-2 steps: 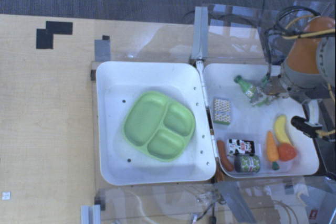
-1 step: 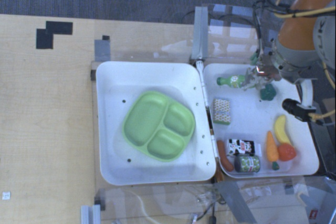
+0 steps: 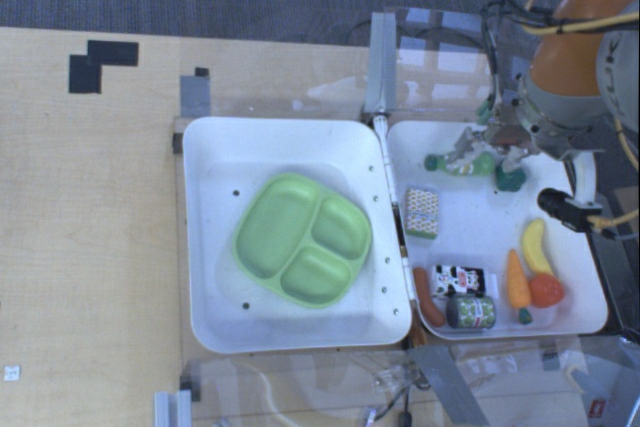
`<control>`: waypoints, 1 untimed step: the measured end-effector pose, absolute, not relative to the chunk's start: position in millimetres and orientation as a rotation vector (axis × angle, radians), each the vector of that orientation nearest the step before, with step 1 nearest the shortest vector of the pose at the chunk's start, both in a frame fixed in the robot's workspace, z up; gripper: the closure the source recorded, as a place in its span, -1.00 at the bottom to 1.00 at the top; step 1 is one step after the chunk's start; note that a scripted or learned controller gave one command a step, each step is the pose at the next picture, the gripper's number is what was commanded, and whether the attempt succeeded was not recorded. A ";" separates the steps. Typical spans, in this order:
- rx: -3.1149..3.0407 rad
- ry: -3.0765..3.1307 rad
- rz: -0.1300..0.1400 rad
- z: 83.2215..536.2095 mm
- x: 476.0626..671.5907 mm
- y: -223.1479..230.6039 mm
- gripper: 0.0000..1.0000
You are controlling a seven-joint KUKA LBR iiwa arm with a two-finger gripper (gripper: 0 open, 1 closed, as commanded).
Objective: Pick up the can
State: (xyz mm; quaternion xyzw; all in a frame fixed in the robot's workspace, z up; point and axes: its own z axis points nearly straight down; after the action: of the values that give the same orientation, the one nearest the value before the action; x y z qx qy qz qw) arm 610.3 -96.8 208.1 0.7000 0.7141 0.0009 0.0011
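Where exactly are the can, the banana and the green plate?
can (image 3: 471, 312): camera view, middle of its side, lying in the right bin.
banana (image 3: 536, 247): camera view, middle of its yellow curve.
green plate (image 3: 262, 223): camera view, its large compartment, in the left bin.

The grey arm with its rounded orange band (image 3: 590, 10) comes in from the right edge of the view, its bulky wrist bent downward and leftward. At its tip the metal two-finger claw (image 3: 487, 147) hangs low in the upper right of the picture, pointing down and a little to the left. Yellow and black cables loop over the orange band and trail along the wrist.
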 end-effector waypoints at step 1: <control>2.162 2.280 -0.001 125.5 622.1 -149.9 -1.00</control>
State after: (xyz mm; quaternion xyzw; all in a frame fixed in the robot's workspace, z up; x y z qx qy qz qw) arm 622.1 -149.9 125.5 0.6881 0.7256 -0.0003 0.0000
